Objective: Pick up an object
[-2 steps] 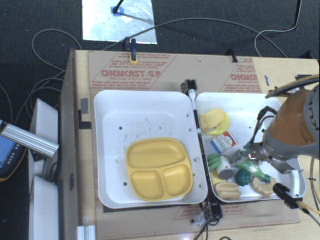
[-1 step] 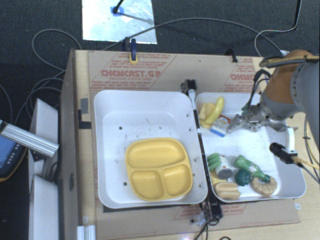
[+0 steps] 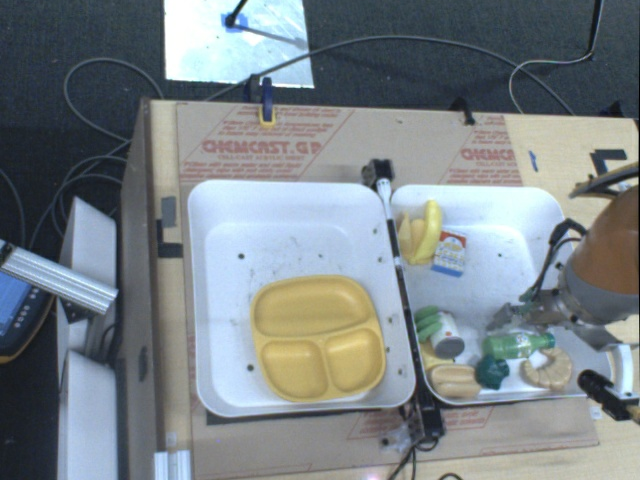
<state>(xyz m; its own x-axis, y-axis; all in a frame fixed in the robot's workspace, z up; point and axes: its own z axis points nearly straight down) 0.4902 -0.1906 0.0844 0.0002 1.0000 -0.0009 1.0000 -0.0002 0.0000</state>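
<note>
Two red "CHEMCAST GP" prints (image 3: 262,148) mark the board behind both bins (image 3: 300,203).

From my station I see the arm (image 3: 608,258) as a rounded body with an orange-brown band above a grey wrist section. A thin black cable (image 3: 552,248) loops beside it, and dark metal gripper hardware (image 3: 530,315) sits below the wrist.
</note>
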